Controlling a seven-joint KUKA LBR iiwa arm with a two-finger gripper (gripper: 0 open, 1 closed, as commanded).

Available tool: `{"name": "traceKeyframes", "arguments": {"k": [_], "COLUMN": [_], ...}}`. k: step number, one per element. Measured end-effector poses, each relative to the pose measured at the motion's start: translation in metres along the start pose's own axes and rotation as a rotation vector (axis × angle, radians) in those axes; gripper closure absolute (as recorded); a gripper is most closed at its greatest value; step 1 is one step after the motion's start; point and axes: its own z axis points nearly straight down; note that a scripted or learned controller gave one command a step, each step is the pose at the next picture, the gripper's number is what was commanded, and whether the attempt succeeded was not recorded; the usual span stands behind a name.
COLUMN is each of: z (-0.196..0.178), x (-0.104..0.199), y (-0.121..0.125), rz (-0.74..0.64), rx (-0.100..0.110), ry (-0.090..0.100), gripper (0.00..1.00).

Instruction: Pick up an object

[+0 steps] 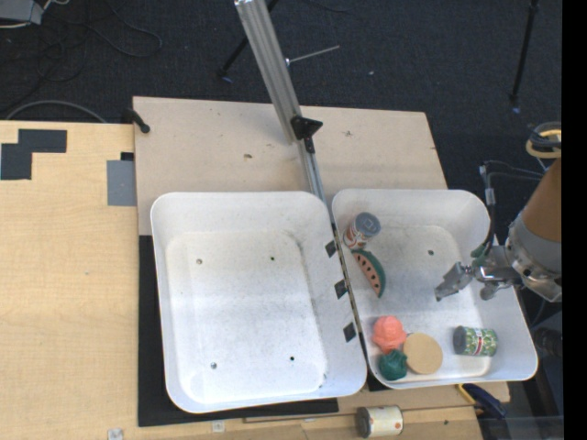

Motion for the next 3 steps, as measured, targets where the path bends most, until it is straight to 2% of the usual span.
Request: {"name": "traceKeyframes", "arguments": {"k": [1, 2, 3], "z": [0.064, 0.05, 0.005], "x": [0.003, 0.001, -0.002], "y": [0.003, 0.003, 0.01], "rz": [0.001, 0.009, -0.003], "rx": [0.002, -0.003, -0.009], "ry": [0.001, -0.001, -0.003], "gripper": [0.0, 1.0, 1.0]}}
